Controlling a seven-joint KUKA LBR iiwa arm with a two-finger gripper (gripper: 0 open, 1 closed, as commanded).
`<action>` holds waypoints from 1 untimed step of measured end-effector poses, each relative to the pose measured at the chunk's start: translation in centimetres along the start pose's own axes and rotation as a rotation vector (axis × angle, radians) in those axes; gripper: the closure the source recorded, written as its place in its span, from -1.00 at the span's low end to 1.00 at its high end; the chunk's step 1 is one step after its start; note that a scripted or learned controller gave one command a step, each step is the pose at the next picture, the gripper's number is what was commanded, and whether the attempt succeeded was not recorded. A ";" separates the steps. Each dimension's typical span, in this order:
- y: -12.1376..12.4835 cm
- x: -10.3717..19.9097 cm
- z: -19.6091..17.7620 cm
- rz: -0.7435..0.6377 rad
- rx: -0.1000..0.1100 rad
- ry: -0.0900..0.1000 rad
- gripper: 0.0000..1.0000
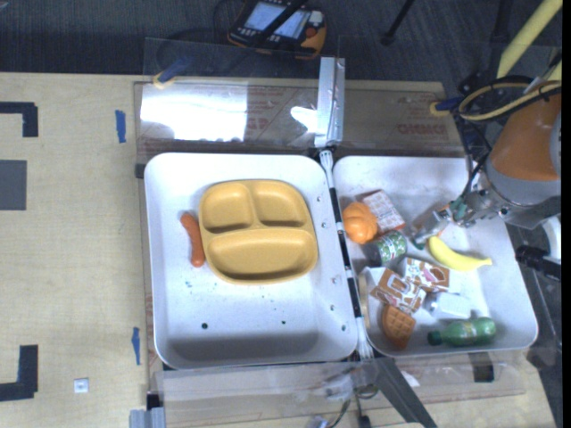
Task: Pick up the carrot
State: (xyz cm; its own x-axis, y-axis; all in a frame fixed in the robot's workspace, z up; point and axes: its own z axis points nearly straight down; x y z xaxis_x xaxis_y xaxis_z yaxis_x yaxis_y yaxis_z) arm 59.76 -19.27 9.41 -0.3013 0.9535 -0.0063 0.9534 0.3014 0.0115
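Tool (459, 210) at the end of the grey arm (526, 154) hangs over the far right part of the right bin (522, 283), just above and beside the far end of a yellow banana (455, 255). Its small fingers are blurred and partly hidden by the wrist, so it cannot be told whether it is released or clenched, and nothing can be seen held in it. An orange band shows on the arm above the wrist, at the right edge of the scene.

Two shallow white bins sit side by side on a wooden table (62, 239). In the left bin (241, 328), the carrot (193, 238), a short orange stick, lies near the left wall, touching or just beside the left edge of a yellow divided plate (257, 230) with three compartments. It is well apart from the tool.

Crowded in the right bin are an orange round fruit (360, 223) near the left wall, a small red and white packet (384, 209) beside it, a dark green can (390, 248), a few brown and white snack packets (411, 283), a waffle-patterned brown piece (398, 324), and a green bottle (462, 331) lying on its side along the near wall.

A handheld control pad (277, 23) with a lit screen rests on the floor beyond the table.
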 end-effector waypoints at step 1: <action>0.2 0.0 -1.2 0.000 -0.006 0.001 1.00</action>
State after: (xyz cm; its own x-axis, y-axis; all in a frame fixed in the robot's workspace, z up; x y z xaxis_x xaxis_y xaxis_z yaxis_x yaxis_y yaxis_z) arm 59.98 -19.22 10.60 -0.3009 0.9536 -0.0057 0.9535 0.3010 0.0171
